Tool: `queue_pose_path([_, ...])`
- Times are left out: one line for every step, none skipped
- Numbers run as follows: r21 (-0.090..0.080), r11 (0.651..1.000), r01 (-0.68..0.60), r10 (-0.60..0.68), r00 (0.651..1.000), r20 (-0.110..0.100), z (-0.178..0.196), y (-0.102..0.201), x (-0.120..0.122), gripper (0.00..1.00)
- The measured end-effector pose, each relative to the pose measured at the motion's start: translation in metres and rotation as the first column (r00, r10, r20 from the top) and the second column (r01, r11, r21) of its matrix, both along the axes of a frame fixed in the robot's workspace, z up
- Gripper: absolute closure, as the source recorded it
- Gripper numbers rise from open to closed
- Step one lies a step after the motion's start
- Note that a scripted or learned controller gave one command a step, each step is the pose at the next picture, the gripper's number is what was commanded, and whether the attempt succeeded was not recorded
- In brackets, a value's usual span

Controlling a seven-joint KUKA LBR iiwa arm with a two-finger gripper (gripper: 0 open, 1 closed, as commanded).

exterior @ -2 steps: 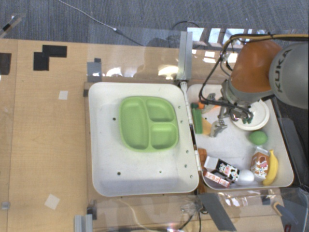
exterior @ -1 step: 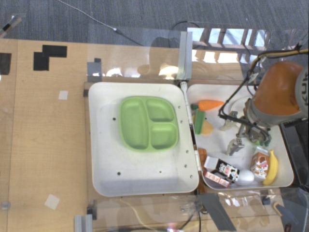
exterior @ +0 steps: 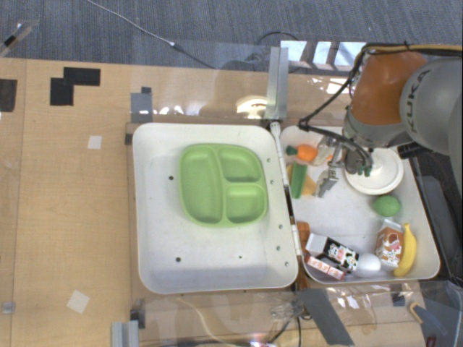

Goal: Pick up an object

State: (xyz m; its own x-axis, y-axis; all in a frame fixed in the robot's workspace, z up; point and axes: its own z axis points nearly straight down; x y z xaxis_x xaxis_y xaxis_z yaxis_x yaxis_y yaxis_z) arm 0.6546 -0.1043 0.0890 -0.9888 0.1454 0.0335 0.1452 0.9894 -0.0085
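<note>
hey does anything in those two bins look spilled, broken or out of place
Nothing stands out. The green tray lies flat in the left bin; the banana, lime and boxes sit loosely in the right bin, unspilled.

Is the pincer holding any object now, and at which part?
Nothing is held: the pincer hangs open over the right bin, beside the yellow piece.

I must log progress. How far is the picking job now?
Nothing looks picked yet. The gripper hovers low in the right bin, near the carrot and white plate. Grasping and lifting an object remain. The banana and green ball lie untouched.
</note>
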Motion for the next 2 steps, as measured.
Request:
queue_pose_path([0.004,0.995,0.103,-0.103,0.994,0.048,0.001,0.006,-0.039,0.0])
queue_pose_path([0.001,0.991,0.134,-0.134,0.991,-0.003,0.001,0.006,-0.006,0.0])
